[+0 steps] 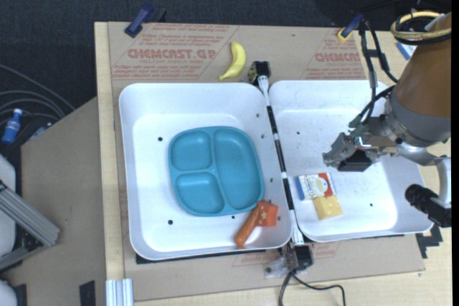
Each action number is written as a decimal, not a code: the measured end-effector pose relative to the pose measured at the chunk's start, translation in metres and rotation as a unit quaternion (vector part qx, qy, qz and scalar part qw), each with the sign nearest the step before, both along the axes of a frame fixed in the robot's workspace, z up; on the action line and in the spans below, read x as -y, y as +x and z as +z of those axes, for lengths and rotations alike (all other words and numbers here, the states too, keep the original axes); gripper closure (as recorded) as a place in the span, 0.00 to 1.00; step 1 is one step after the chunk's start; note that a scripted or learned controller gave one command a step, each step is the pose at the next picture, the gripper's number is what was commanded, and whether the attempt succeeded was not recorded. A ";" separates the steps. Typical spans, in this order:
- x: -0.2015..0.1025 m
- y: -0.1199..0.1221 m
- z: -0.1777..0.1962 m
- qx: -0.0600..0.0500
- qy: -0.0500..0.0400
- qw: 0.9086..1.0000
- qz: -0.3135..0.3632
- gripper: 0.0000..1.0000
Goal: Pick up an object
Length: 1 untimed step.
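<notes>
Cardboard-topped bench (179, 46) carried two bins. Hand (343, 153) hovered over the right bin (380, 222), finger state indeterminable, above the small carton (315, 186) (yellow block (328, 208) adjoining). Recommended: centre before descending.

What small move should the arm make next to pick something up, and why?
Probably lower the gripper slightly toward the small carton and yellow block just below it in the right bin; they are its nearest objects and nothing sits between its fingers.

Bench (107, 175); two bins (143, 226); banana (234, 61)
</notes>
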<state>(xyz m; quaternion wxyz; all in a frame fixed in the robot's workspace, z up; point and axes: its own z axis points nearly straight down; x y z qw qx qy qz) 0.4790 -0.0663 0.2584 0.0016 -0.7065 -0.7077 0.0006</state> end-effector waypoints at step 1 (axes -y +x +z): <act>-0.033 0.000 0.000 0.000 0.000 1.000 0.000 1.00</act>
